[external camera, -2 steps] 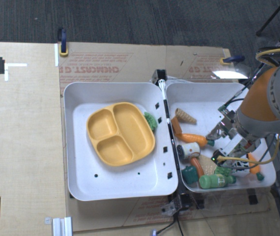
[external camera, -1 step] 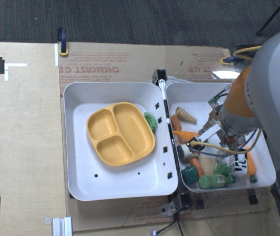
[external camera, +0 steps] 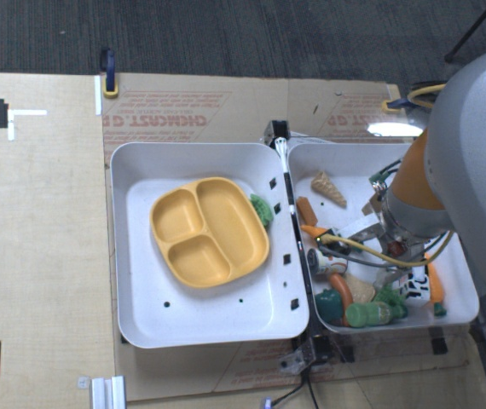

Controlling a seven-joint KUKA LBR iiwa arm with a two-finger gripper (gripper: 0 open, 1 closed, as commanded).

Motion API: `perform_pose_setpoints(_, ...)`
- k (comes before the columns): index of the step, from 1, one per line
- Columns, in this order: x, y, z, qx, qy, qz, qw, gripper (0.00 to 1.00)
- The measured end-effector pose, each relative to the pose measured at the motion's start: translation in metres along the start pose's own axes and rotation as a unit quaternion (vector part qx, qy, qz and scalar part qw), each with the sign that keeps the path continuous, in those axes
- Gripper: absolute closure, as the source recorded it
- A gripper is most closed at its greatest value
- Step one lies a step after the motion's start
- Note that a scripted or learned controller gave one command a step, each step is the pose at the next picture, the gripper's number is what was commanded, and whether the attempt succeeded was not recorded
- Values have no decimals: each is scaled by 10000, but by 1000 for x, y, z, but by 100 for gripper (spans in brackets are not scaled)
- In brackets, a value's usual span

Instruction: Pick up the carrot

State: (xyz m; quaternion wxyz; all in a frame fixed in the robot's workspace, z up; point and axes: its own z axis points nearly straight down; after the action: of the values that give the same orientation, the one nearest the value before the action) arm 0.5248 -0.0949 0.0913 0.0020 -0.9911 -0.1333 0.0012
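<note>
Cardboard covered the bench (external camera: 38, 228) under two white bins, and we read the scene from its front edge backwards. Nearest us, at the front of the right bin (external camera: 358, 164), a green bottle (external camera: 369, 314) lay on its side among a clutter of toy food. Just behind it, against the bin's right wall, lay an orange stick with a green tip, which we took for the carrot (external camera: 435, 283), beside a black-and-white patched toy (external camera: 413, 288). The gripper (external camera: 379, 250) hung low over the middle of that bin, near the carrot but apart from it. We could not tell whether it was spread or pressed together, and we saw nothing held in it.

We judged the step to be the approach, with the grasp not yet made. The next move called for a shift toward the right wall and a descent clear of the patched toy.

Further back a yellow divided plate (external camera: 209, 228) sat in the left bin (external camera: 209, 313), and a cone (external camera: 329, 189) lay at the right bin's far end.
</note>
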Motion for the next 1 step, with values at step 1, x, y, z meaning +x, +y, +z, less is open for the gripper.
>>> perform_pose_setpoints(1,-29,51,3,298,44,-991,9946,0)
